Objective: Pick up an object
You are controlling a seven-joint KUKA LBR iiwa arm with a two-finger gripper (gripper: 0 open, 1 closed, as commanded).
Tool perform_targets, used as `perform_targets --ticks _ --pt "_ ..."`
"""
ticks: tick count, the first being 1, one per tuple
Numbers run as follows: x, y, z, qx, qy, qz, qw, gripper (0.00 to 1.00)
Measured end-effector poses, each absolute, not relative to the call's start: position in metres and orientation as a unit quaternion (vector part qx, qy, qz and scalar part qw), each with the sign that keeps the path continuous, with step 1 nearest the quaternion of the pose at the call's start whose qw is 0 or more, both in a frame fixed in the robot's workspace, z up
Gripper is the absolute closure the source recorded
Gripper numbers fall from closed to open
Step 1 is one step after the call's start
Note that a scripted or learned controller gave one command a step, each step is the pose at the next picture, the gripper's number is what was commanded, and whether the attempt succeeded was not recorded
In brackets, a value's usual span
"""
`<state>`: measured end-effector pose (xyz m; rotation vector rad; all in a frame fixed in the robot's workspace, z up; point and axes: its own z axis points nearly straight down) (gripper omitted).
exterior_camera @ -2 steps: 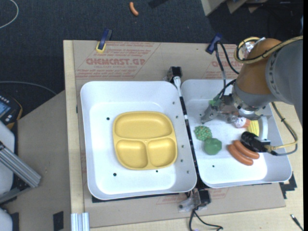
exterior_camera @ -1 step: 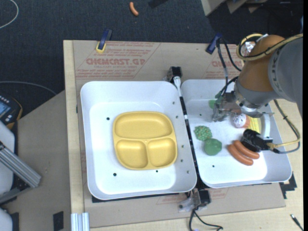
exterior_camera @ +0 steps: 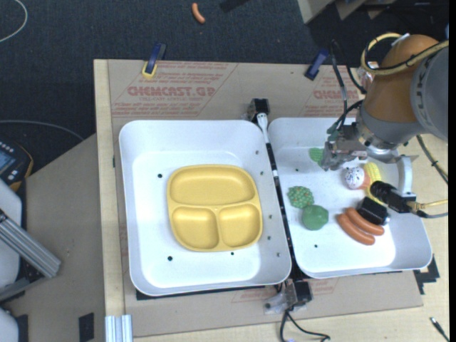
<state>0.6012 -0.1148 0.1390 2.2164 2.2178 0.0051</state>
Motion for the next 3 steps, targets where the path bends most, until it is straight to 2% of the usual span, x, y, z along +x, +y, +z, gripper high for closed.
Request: perform_targets --ticks 2,3 --pt "0.603 -0.119 0.228 0.707 0.707 0.0021 0.004 1.0" --pt "0.575 -0.068 0.218 0.706 0.709 -0.0004 -0.003 1.0"
